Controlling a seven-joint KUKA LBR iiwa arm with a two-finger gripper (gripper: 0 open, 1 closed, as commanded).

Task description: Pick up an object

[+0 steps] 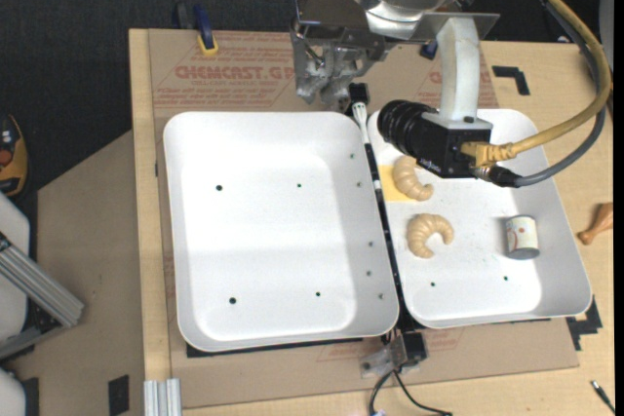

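Two tan croissant-shaped pieces lie in the right bin (556, 287), one (411, 178) near its back left on a flat yellow piece (388, 182), the other (429, 235) closer to the middle. A small grey cylinder with a red mark (522, 237) lies toward the right side. My gripper (331, 78) hangs over the bench just behind the back edge of the left bin (195, 307), near the seam between the bins. Nothing shows in its grasp.
A black cylindrical unit (421, 137) with a yellow cable, mounted on the arm, overhangs the right bin's back left corner and hides part of it. A blue and yellow clamp (205, 29) sits at the board's back edge. The bins meet along a raised seam (380, 209).
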